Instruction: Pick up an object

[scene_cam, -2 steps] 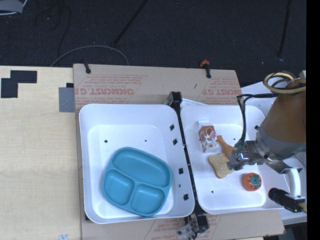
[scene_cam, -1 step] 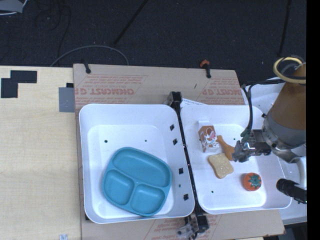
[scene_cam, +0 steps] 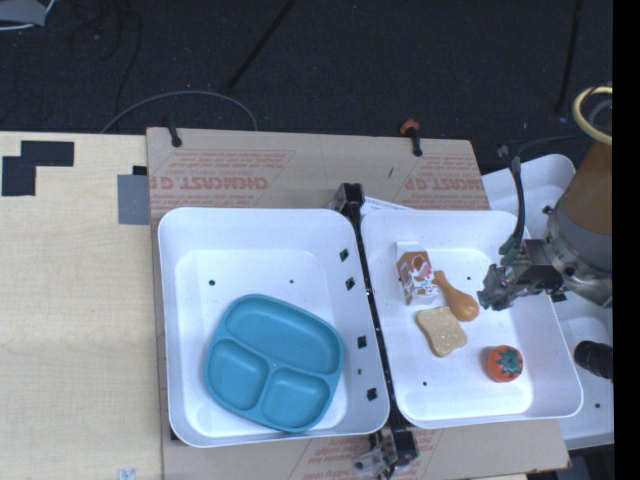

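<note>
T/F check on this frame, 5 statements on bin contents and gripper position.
1. The blue divided plate lies in the left bin. True.
2. The tomato toy sits in the left bin. False: it is in the right bin.
3. The bread slice lies between the drumstick and the tomato toy. True.
4. The gripper hangs over the left bin. False: it is over the right bin's right side.
5. The small carton lies on the plate. False: it is in the right bin.

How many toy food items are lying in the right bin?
4: a small carton near the back, a drumstick beside it, a bread slice in front of these, and a tomato toward the front right. Nothing looks hidden.
</note>
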